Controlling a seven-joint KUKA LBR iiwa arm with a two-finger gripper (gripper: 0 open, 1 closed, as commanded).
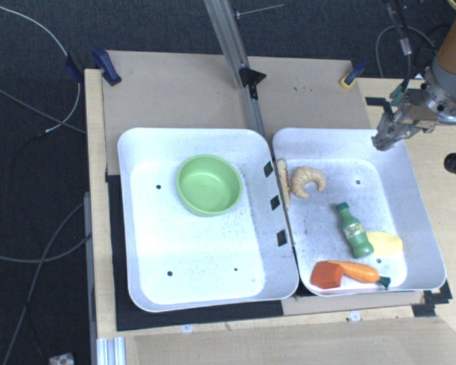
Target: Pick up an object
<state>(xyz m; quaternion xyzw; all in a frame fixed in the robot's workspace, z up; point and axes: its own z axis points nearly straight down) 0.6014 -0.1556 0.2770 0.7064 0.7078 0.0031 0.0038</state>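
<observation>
Bench under slanted overhead camera, two white bins side by side on a tan board. Left bin (144, 280): one green bowl (209, 184), upright, sitting in the upper middle, apart from every wall. Right bin (418, 204): croissant (306, 181) in the upper left part, close to the wall shared with the left bin, a thin pale strip (283, 181) lying just beside it along that wall. Green bottle (354, 230) lies on its side near the middle right, cap pointing up-left. Yellow piece (387, 243) just beside the bottle's base, touching or nearly so; cannot tell which. Carrot (359, 272) lies along the lower edge, tip pointing right, with a red-orange block (326, 275) against its left end. Gripper (385, 139) sits at the upper right corner of the right bin, over the rim, well apart from all the objects inside. Fingers small and dark against the rim; cannot tell whether the jaws are released or clenched, and nothing is visible between them. Arm (448, 74) enters from the right edge, cables trailing up from the wrist. A metal pole (228, 36) runs down from the top edge to the gap between the bins. Blue clamp (106, 67) at the board's upper left corner, yellow clamp (354, 72) at the upper right.
</observation>
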